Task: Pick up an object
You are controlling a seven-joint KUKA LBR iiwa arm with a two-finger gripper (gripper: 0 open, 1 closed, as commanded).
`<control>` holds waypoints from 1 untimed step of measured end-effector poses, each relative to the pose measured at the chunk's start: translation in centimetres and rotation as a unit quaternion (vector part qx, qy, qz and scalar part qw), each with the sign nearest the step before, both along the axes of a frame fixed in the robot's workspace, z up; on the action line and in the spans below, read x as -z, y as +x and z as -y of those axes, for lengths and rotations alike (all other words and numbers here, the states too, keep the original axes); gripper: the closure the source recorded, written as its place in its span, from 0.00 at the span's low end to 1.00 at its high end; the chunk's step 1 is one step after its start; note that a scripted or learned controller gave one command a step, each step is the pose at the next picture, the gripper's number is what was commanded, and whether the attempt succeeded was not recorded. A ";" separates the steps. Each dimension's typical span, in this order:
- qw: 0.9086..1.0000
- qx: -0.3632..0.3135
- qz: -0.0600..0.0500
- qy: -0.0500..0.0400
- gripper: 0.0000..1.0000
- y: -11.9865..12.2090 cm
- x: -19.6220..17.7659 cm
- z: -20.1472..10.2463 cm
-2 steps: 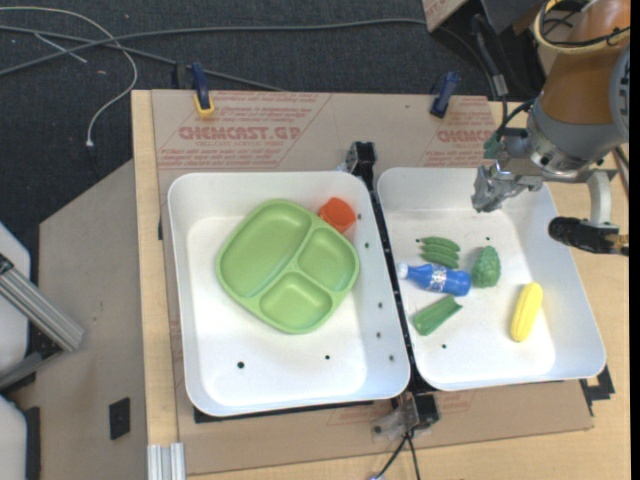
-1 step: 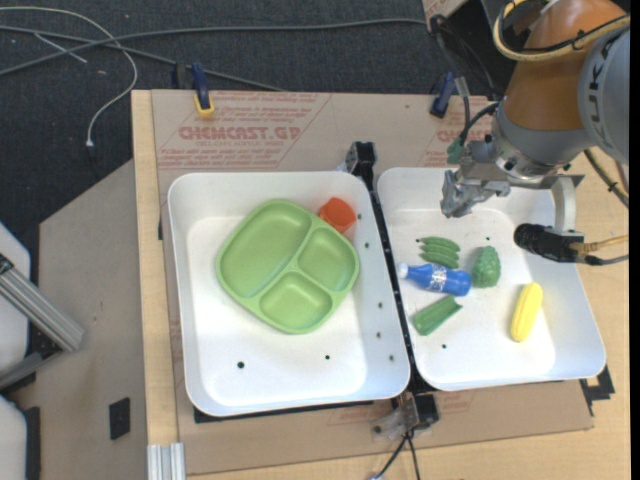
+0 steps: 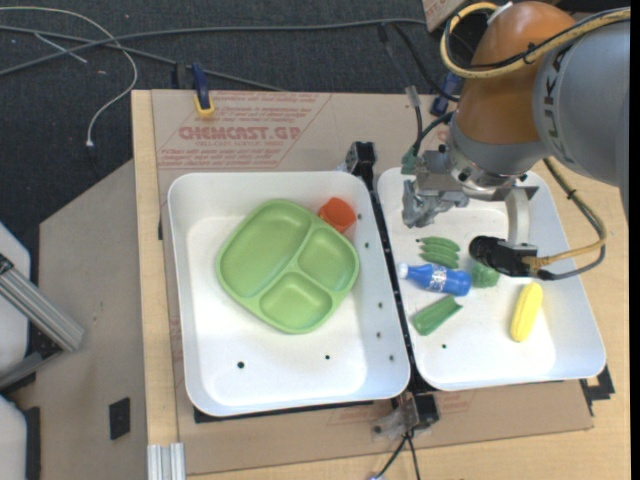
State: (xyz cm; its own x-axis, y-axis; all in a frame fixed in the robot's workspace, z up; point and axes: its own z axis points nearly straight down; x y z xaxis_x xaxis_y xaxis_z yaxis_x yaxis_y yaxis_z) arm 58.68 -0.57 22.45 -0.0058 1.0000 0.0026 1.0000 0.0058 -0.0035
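Note:
My gripper (image 3: 424, 211) hangs over the far left part of the right bin (image 3: 570, 353), just above a ridged green pod (image 3: 438, 248). Nothing shows in its grasp. Below the pod lies a blue bottle with a white cap (image 3: 437, 279), and a dark green vegetable piece (image 3: 435, 315) lies nearer the front. A yellow corn-like piece (image 3: 526, 311) rests to the right. A small green item (image 3: 487, 276) sits right of the bottle.
The left bin (image 3: 230, 368) holds a green divided plate (image 3: 290, 265) and a small orange object (image 3: 338, 213) at the plate's far right. A black divider rail (image 3: 385, 278) separates the bins. The arm's orange band (image 3: 505, 63) looms over the right bin's back.

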 end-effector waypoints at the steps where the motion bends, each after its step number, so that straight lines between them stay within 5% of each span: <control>1: 1.000 0.000 0.002 0.000 1.00 -1.0 -1.1 -5.5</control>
